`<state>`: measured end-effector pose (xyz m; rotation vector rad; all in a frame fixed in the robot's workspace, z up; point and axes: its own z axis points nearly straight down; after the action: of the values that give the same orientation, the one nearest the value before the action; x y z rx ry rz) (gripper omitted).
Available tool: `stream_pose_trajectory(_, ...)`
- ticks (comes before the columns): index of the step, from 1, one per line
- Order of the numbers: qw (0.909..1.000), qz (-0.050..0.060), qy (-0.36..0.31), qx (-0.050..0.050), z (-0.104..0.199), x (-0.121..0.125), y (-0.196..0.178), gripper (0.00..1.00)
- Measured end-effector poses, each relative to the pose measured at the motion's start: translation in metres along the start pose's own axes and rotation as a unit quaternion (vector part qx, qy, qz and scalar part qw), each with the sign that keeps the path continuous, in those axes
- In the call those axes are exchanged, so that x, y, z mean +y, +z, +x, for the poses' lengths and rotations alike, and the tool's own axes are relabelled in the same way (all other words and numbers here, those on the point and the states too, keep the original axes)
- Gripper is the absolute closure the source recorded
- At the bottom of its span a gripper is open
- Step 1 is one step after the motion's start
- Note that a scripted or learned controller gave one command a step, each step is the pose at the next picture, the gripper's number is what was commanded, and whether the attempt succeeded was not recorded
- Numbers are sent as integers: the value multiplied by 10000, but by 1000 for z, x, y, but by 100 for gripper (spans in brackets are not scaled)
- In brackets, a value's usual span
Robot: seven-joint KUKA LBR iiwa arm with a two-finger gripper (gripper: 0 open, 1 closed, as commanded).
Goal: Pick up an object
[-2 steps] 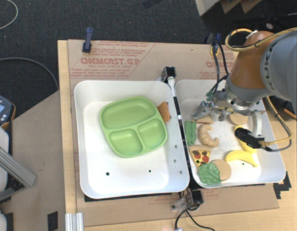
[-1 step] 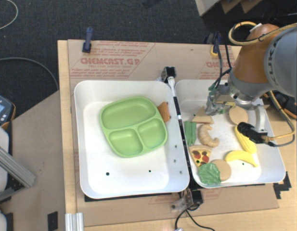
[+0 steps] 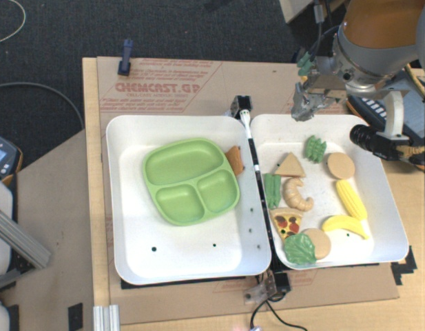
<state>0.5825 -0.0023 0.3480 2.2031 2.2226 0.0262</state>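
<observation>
My gripper [image 3: 305, 109] hangs over the far rim of the right bin [image 3: 388, 205], above and left of a small green broccoli piece [image 3: 314, 147]. Nothing shows between its fingers. In that bin lie a tan wedge [image 3: 290, 165], a round tan cookie [image 3: 340, 165], a corn cob [image 3: 351, 198], a banana [image 3: 345, 226], a croissant [image 3: 297, 195], a green bean pod [image 3: 272, 189], a pizza slice [image 3: 287, 223] and a lettuce leaf [image 3: 299, 249] on another round cookie [image 3: 319, 243].
The left bin [image 3: 129, 254] holds a green divided plate [image 3: 191, 181] with a brown piece [image 3: 234, 160] at its right edge. A black divider clip [image 3: 242, 106] sits between the bins. Cardboard lies beneath, and cables and black gear [image 3: 377, 142] crowd the right.
</observation>
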Motion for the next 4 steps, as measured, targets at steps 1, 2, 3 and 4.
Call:
stream_pose_trajectory(1, 9999, 145, 68, -13, -31, -66, 50, 100)
stream_pose_trajectory(2, 9998, 182, -9, 2, 81, -81, 169, 100)
stream_pose_trajectory(3, 9999, 98, 54, -21, 61, -71, 162, 100)
stream_pose_trajectory(4, 10000, 48, -6, 17, 153, -38, 79, 100)
